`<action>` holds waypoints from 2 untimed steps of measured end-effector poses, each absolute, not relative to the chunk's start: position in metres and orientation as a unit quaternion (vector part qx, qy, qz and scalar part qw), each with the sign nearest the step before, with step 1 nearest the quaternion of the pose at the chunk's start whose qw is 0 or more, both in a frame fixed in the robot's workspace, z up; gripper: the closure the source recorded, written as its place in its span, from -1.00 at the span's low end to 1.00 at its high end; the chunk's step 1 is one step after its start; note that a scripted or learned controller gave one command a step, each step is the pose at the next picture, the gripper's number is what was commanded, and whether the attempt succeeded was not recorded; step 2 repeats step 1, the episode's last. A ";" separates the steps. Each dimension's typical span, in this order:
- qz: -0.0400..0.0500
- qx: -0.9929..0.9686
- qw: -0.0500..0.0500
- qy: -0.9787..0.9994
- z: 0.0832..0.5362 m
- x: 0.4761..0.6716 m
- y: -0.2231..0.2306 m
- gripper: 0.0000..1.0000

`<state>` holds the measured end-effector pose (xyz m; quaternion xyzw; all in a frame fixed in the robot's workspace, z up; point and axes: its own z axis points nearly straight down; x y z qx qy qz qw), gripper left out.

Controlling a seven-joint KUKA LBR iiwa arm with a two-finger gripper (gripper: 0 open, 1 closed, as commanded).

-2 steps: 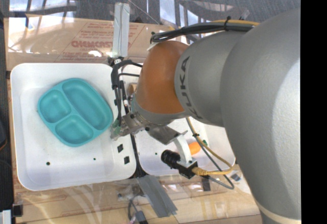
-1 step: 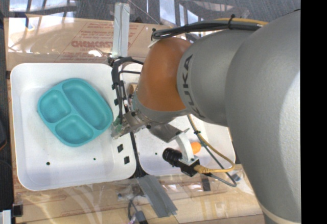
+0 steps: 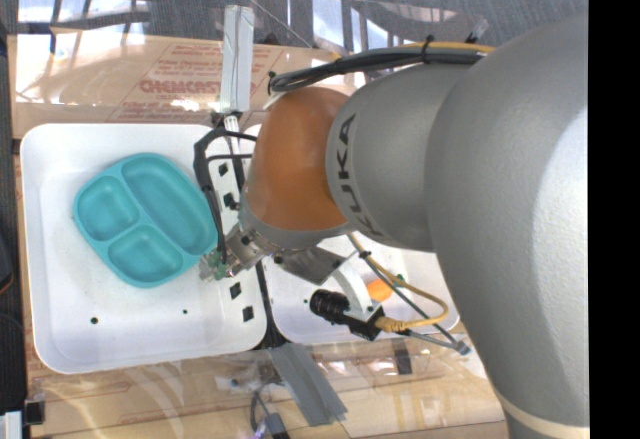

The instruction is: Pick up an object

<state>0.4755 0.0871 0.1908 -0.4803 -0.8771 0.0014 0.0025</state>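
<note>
Gripper (image 3: 214, 265) perhaps touching teal tray (image 3: 145, 217).

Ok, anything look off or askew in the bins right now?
Mostly fine. The teal divided plate lies flat but skewed diagonally in the left bin, nothing spilled or damaged. The tool sits at the plate's right edge, beside the divider between the bins.
</note>
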 end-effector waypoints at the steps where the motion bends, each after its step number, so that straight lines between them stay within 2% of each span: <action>1: 0.001 -0.478 0.003 -0.879 0.201 0.476 0.088 1.00; 2: 0.001 -0.478 0.003 -0.879 0.201 0.476 0.088 1.00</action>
